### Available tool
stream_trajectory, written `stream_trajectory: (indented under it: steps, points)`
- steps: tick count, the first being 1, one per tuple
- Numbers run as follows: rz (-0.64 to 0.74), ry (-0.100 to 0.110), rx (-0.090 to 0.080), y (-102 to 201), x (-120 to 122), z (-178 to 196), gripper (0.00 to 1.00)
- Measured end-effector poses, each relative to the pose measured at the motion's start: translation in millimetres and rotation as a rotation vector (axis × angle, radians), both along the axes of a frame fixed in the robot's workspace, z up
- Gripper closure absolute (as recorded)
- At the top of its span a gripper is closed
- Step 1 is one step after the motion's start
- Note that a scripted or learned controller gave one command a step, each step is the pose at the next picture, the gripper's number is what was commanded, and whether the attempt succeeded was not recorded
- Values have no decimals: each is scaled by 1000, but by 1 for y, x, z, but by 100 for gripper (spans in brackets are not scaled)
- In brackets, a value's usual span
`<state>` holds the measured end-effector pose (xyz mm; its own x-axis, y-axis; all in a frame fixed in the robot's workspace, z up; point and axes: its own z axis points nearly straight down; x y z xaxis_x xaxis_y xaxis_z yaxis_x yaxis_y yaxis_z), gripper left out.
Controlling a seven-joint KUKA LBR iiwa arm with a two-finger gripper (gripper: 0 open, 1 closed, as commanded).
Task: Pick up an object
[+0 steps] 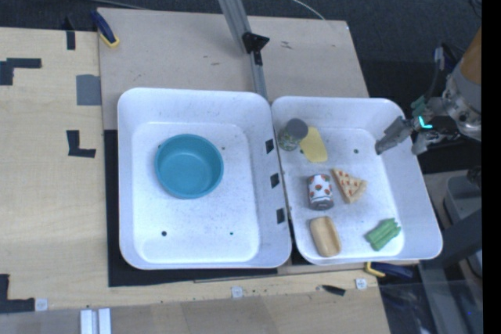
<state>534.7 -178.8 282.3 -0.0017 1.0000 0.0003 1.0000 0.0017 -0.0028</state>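
Observation:
The right bin (356, 109) holds several small items: a grey cylinder (293, 133), a yellow piece (314, 145) touching it, a red-and-white can (319, 191), a pizza-slice toy (349, 185), a tan bread roll (325, 236) and a green piece (383, 234). A blue bowl (189, 166) sits in the left bin (141, 109). My gripper (407, 140) hovers over the right bin's right rim, to the right of and above the pizza slice. Its fingers are spread open and there is nothing between them.
A grey metal pole (231, 0) slants from the top down to the seam between the bins. Tape marks and a blue-yellow clamp (106, 29) lie on the bench at left. Another clamp (387, 271) sits below the right bin.

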Motion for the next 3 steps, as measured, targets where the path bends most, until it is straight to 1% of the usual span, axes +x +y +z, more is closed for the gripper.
stream_trajectory:
  steps: [1, 2, 3]
  points:
    - [0, -1, 0, 0, 0, 1, 0]
    - [0, 2, 0, 5, -9, -50, 0]
    - [-1, 3, 0, -2, -12, -97, 0]
